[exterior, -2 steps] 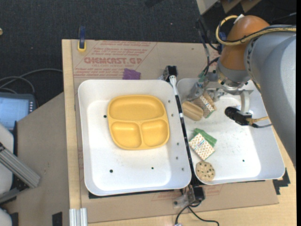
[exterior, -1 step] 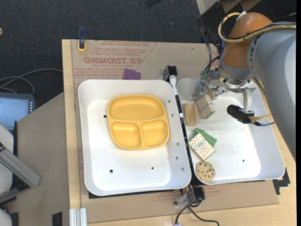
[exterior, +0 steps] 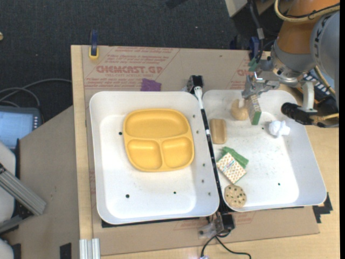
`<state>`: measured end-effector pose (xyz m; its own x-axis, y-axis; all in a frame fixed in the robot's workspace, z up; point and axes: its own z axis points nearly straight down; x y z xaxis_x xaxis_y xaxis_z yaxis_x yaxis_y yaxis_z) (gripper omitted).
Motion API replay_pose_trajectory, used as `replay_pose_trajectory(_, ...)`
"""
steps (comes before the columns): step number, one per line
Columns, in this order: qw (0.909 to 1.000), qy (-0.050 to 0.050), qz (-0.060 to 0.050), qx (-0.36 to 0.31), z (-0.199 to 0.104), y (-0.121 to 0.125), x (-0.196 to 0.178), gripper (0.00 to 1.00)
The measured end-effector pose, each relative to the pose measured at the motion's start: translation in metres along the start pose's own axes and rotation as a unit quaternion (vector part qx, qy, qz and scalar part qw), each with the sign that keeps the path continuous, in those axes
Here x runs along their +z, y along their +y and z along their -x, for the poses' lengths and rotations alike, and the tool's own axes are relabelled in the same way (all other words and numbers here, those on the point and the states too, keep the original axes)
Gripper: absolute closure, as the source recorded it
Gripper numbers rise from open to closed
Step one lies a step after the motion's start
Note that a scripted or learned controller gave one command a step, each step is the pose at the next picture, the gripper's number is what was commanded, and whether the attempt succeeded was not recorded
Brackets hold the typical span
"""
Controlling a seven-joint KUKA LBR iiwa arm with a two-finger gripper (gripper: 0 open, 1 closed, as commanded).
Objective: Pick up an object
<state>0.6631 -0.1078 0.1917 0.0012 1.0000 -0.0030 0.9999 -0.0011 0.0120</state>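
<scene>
In the upper right of the frame, the claw (exterior: 252, 99) is hanging over the right bin (exterior: 302, 171), seemingly gripping a green-edged strip (exterior: 255, 112); I cannot tell for sure.

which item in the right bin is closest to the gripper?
The small tan rounded lump, at the bin's far edge just left of the gripper. The brown bar, white wad, patterned packet and cookie lie farther off.

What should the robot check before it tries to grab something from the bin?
1. Gripper is over the right bin: ok.
2. Something lies close by: the tan lump is just beside the gripper: ok.
3. Fingers are open wide enough: cannot tell.
4. Gripper has nothing in it already: cannot tell.
5. The white crumpled piece is apart from the tan lump: ok.
6. The yellow tray sits in the left bin, out of the way: ok.
</scene>
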Motion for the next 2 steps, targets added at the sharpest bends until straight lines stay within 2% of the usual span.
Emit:
replay_pose_trajectory(1,1.0000,0.003,-0.008,-0.003,-0.058,-0.074,-0.018,1.00)
replay_pose_trajectory(2,1.0000,0.001,-0.004,0.000,-0.052,-0.084,-0.049,1.00)
